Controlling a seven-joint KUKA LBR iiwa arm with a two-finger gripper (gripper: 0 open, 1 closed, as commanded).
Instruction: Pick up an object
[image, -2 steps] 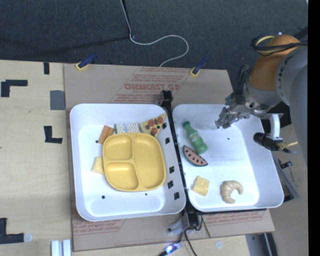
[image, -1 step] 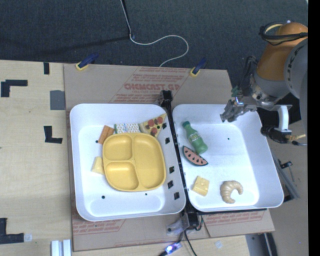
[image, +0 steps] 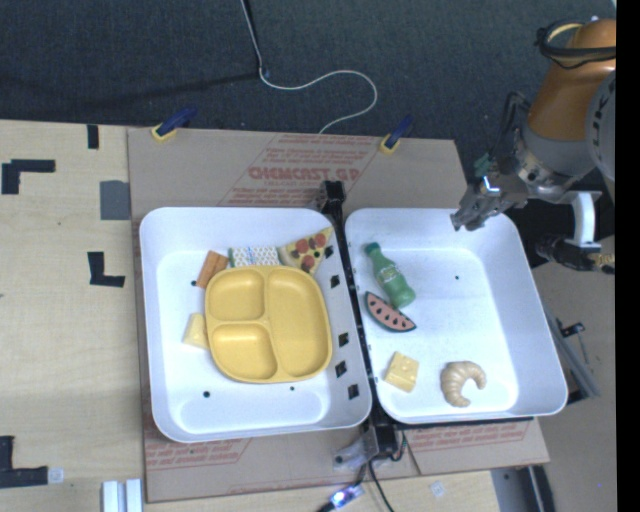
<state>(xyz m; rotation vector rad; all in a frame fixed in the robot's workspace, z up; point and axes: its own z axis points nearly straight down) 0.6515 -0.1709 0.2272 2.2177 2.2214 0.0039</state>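
Observation:
The right bin (image: 500, 300) holds a green bottle (image: 388, 274), a watermelon slice (image: 389, 312), a yellow cheese wedge (image: 402, 371) and a croissant (image: 463, 381). My gripper (image: 470, 217) hangs over the bin's far right corner, well away from these toys, with nothing seen between its dark fingers. The left bin (image: 170, 300) carries a yellow divided plate (image: 268, 322), with a pizza slice (image: 308, 248), an orange piece (image: 211, 268) and a pale yellow piece (image: 195, 330) around it.
Both bins sit on a cardboard sheet (image: 290, 165) clipped at the back. A white cable (image: 320, 85) loops across the dark floor behind. The arm's grey and orange body (image: 565, 110) fills the upper right.

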